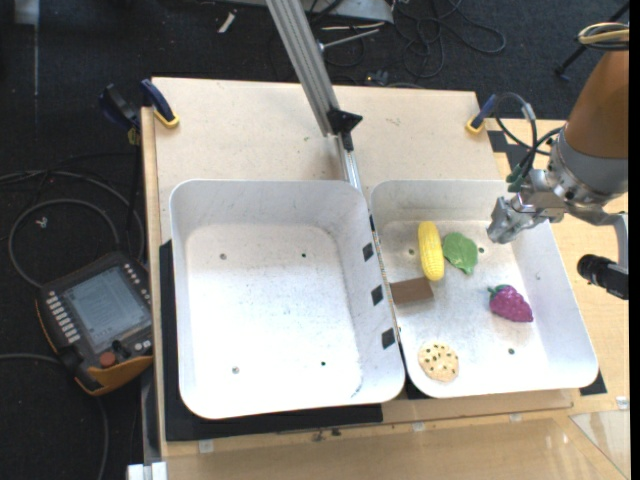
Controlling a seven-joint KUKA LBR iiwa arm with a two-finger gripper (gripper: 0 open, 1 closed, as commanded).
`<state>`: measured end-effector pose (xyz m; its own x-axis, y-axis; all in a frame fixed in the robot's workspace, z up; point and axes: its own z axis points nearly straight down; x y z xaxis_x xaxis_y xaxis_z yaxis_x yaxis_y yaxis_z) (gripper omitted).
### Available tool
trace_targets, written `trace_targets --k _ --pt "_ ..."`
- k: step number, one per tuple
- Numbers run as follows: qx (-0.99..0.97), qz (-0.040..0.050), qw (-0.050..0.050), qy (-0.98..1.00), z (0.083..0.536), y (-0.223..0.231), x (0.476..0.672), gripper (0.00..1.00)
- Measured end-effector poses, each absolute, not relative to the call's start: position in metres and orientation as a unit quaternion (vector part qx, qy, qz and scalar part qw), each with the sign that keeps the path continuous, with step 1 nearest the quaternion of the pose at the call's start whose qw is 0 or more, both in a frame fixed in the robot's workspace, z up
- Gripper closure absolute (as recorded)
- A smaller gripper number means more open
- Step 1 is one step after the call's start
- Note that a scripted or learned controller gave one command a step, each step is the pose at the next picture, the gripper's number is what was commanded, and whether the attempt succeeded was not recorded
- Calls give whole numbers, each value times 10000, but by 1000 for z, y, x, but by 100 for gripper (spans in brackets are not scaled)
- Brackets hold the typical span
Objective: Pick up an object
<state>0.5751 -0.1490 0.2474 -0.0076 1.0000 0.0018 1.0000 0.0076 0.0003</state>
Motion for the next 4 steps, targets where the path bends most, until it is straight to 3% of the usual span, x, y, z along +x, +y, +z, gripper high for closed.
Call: trace_targets --k 3,4 --pt "-7044 0 12 -7098 232 0 553 100" --pt "-7040 -8 7 -7102 236 51 555 100"
